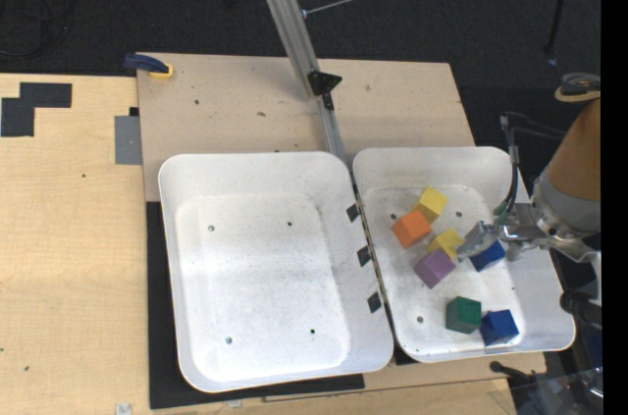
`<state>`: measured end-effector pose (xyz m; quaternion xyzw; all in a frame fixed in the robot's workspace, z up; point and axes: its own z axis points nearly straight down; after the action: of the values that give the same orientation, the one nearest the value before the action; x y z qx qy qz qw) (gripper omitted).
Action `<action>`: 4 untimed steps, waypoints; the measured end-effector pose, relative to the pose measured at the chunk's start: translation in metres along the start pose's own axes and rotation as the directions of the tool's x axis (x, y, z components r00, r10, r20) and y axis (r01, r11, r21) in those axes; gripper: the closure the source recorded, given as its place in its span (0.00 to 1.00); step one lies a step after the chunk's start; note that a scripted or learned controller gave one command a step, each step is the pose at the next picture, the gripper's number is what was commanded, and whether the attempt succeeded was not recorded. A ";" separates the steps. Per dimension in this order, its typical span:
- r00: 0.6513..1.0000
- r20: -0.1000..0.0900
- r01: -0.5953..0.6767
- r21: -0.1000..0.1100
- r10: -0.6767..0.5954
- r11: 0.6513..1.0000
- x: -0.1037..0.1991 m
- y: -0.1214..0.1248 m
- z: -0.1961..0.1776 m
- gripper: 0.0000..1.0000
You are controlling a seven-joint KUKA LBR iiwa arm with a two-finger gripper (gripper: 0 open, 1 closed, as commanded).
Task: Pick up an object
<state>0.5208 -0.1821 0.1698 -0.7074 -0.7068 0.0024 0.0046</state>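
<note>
My gripper (488,242) reaches in from the right over the right bin (535,335), low over its middle right. A tilted blue cube (488,257) lies directly at the gripper's tip and is partly covered by it; whether it is gripped is unclear. Just to its left lie a yellow cube (447,241) and a purple cube (434,268). Further left is an orange cube (412,228), with another yellow cube (431,203) behind it. A green cube (464,314) and a second blue cube (499,326) sit near the bin's front edge.
The left bin (260,266) adjoins the right one along a divider with black clips (362,255). A slanted aluminium rail (291,30) rises behind the bins. The arm's grey and orange body (574,178) stands over the right bin's right edge.
</note>
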 end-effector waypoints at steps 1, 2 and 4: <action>1.000 0.000 -0.001 -0.019 0.001 1.000 -0.006 0.007 0.053 0.00; 1.000 0.003 -0.007 -0.019 0.007 1.000 -0.009 0.006 0.042 1.00; 1.000 0.004 0.002 -0.013 -0.002 1.000 -0.006 -0.003 -0.059 1.00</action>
<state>0.5185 -0.1886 0.2291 -0.7068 -0.7074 -0.0009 -0.0015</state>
